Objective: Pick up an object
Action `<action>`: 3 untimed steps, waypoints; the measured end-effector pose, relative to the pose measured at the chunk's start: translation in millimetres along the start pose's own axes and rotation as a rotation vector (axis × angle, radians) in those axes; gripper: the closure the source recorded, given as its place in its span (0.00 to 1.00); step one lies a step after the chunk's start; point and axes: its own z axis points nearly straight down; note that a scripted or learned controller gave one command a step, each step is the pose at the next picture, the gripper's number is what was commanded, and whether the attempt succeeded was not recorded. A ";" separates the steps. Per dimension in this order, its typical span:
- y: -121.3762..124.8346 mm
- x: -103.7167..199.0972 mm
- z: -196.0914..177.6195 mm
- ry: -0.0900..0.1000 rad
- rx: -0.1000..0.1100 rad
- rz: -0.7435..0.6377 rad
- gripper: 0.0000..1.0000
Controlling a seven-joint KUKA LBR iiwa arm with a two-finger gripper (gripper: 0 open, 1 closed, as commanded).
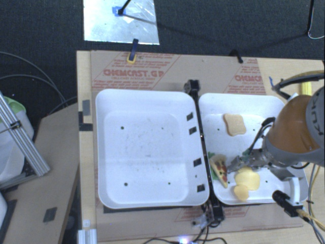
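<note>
The right bin [264, 105] holds a tan slice of toast [234, 124] near its back, a pizza-slice toy [219, 170] with red and green bits at its front left, and two yellow pieces [247, 179] [241, 191] by the front rim. My gripper [237, 163] reaches in low from the right, its tip between the pizza slice and the larger yellow piece. The orange band of the arm [294, 128] hangs over the bin's right side and hides what lies beneath it.
The left bin [147, 146] sits beside the right one, with black clips [194, 131] along the shared divider. Both rest on a cardboard sheet [147, 67]. A metal frame [20, 141] stands at the far left.
</note>
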 end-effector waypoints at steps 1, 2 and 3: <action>13.9 70.2 -105.2 -0.002 -0.010 -0.004 0.00; 51.7 57.4 -99.9 -0.004 -0.004 0.003 0.00; 84.3 7.8 -41.5 -0.005 -0.002 0.009 0.00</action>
